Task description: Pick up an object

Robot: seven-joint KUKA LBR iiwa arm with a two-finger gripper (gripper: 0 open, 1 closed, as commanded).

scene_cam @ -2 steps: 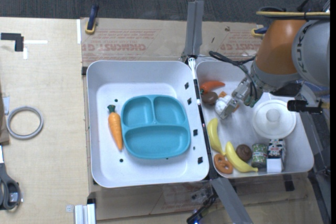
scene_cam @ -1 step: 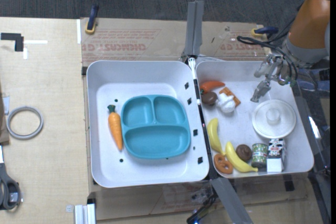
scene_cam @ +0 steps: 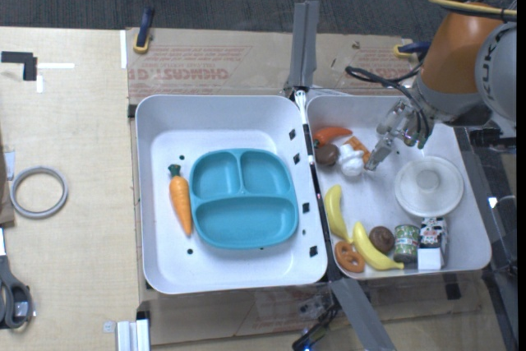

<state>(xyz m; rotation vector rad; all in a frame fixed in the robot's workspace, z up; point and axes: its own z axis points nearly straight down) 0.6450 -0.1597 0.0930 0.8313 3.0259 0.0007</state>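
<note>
Camera view: the end effector [scene_cam: 371, 163] is seen hanging just right of the white garlic [scene_cam: 352, 166]; whether it is open cannot be told, and nothing is held.

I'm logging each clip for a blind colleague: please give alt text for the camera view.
The grey arm's two-finger gripper hangs low over the right white bin, close to a small white ball, amid bananas, a pretzel and a clear round lid. The left white bin holds a blue divided plastic plate with an orange toy carrot beside it.
</note>
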